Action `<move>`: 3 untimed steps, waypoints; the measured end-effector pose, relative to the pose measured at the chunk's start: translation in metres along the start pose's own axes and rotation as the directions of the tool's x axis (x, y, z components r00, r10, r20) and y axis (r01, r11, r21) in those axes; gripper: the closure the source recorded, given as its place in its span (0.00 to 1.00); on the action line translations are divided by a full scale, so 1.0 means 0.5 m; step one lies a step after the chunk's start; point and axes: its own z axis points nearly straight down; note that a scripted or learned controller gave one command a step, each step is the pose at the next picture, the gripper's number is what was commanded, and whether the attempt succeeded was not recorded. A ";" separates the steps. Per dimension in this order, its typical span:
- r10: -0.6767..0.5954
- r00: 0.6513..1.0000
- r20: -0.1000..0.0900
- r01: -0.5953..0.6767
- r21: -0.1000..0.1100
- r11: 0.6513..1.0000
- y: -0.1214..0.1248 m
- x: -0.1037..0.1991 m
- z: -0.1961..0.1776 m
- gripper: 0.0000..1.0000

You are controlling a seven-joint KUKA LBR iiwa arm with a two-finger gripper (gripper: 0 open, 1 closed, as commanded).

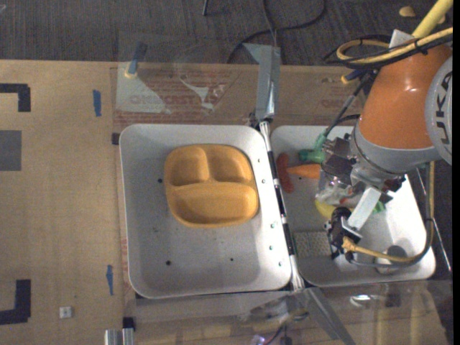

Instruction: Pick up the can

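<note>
Camera view.
- Tabletop (57, 192): brown, carries two white bins side by side.
- Left bin (144, 264): one yellow-orange divided plate (210, 185), lying towards the far side.
- Right bin (406, 218): the arm (402, 106) reaches in over it.
- Gripper (336, 192): low over the bin's middle; cannot tell whether it is open or closed, and nothing can be seen held.
- Can (394, 253): a grey round shape, partly hidden, at the near right corner of the right bin, apart from the gripper.
- Red piece (285, 172), orange piece (307, 171), green piece (313, 154): together at the bin's far left.
- Yellow piece (323, 208): just beside the gripper.
</note>
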 end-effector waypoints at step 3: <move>-0.020 1.000 0.001 0.020 0.001 1.000 0.102 0.021 0.001 1.00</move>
